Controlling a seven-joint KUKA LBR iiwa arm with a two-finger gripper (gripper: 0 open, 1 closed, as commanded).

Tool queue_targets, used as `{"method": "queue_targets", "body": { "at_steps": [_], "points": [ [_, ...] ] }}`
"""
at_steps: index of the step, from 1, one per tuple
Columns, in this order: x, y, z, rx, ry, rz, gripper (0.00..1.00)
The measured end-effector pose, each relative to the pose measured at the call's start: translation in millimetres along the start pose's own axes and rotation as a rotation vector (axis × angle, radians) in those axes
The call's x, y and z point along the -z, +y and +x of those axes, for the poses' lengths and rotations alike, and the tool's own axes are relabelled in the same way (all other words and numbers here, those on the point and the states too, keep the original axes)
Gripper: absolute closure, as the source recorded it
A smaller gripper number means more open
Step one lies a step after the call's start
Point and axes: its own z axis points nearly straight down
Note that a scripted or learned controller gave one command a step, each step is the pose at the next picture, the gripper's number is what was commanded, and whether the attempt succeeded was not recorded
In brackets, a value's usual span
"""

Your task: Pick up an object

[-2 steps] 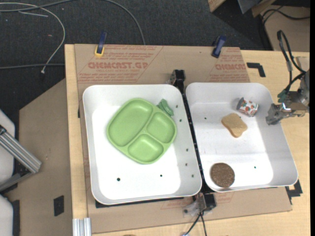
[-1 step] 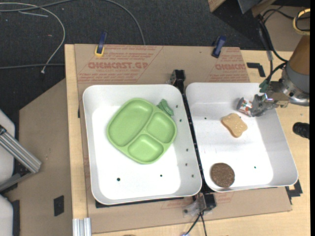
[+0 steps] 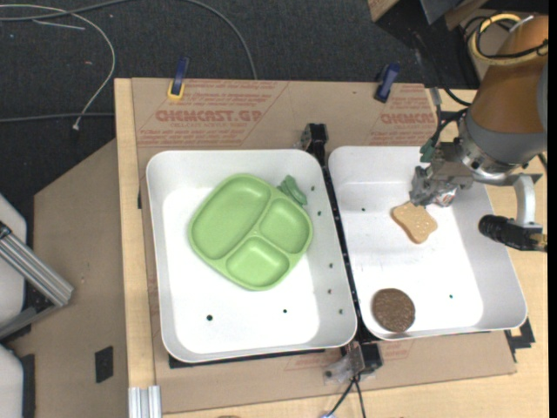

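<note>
Two shallow white bins sit side by side on a cardboard-covered bench, seen from above. Taking the right bin as the landmark: at its near edge lies a round brown disc. Further in, toward its centre, a tan biscuit-shaped piece lies flat on the floor. Just beyond that piece — at its far end — the gripper hangs low from the grey and orange arm; whether it is open or closed I cannot tell. Left of the right bin, the left bin holds a green divided plate.
</note>
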Motion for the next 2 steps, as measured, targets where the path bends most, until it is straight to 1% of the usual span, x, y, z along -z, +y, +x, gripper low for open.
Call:
{"method": "queue_targets", "body": {
  "at_steps": [2],
  "points": [
    [-15, 34, 95, 0.000, 0.000, -0.003, 1.00]
  ]
}}
